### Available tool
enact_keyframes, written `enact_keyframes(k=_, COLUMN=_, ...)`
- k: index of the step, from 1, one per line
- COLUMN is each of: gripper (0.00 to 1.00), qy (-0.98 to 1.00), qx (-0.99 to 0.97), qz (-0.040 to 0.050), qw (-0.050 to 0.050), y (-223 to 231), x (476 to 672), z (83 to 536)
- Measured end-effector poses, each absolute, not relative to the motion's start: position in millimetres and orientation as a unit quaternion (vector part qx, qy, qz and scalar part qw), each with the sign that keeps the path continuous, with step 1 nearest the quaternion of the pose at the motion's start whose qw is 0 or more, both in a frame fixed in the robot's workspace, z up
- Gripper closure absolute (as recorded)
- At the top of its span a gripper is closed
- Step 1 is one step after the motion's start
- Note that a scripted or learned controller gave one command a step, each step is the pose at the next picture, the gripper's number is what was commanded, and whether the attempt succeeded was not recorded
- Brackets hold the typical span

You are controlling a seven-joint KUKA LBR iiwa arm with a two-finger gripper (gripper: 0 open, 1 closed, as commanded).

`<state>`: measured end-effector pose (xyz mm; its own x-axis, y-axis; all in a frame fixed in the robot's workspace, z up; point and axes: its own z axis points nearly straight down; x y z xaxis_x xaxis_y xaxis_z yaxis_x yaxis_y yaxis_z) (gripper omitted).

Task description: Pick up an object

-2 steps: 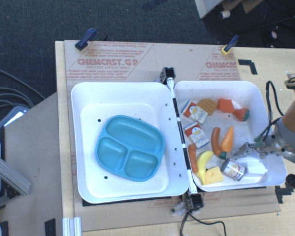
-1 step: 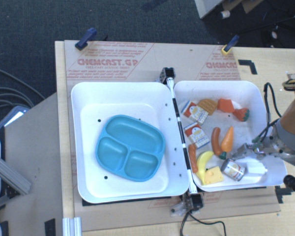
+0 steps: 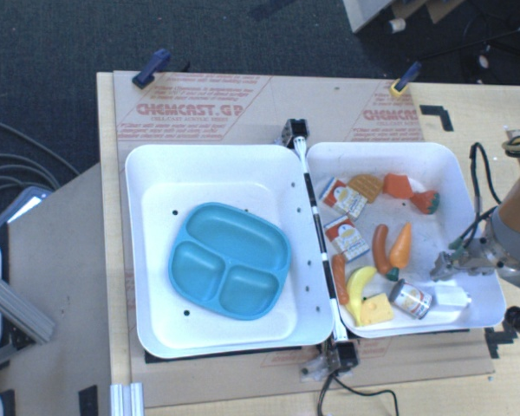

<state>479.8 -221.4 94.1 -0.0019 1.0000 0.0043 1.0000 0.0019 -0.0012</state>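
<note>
Dark carpet surrounds a pale wooden worktop [image 3: 208, 111] carrying printed protective sheeting and two shallow white bins side by side. Left bin [image 3: 147, 232] holds one blue divided plate [image 3: 230, 260], three compartments, lying flat near the bin's middle. Right bin [image 3: 373, 159] holds the loose items, mostly crowded toward its left and centre.

Contents of right bin, as seen: two small printed cartons, one [image 3: 344, 198] near the upper left and one [image 3: 348, 237] just below it; a tan wedge like a slice of bread [image 3: 367, 186] beside the upper carton; an orange block [image 3: 397, 185] next to that; a red strawberry-like piece [image 3: 427, 202] to its right. Lower down, a brown sausage [image 3: 380, 246] and an orange carrot [image 3: 401, 244] lie side by side, nearly touching. A yellow banana [image 3: 359, 288] sits above a yellow cheese wedge [image 3: 374, 310]; a small tin can [image 3: 410, 300] lies on its side just right of them. A white flat piece [image 3: 451, 299] lies near the can.

Arm enters from the right; pincer [image 3: 458, 264] sits low over the right part of the right bin, apart from the carrot and above the white piece. Cannot tell how wide it stands. No object visible in it.
</note>
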Motion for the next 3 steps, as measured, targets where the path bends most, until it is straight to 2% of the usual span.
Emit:
enact_keyframes(k=1, gripper=0.0, qy=-0.708, qx=-0.706, qz=-0.0018, qw=0.004, y=-219.8, x=479.9, z=93.9)
enact_keyframes(k=2, gripper=0.0, qy=-0.709, qx=-0.706, qz=-0.0025, qw=0.005, y=-219.3, x=480.1, z=84.6)
enact_keyframes(k=3, gripper=1.0, qy=-0.708, qx=-0.707, qz=-0.0007, qw=0.002, y=-222.1, x=479.6, z=94.1)
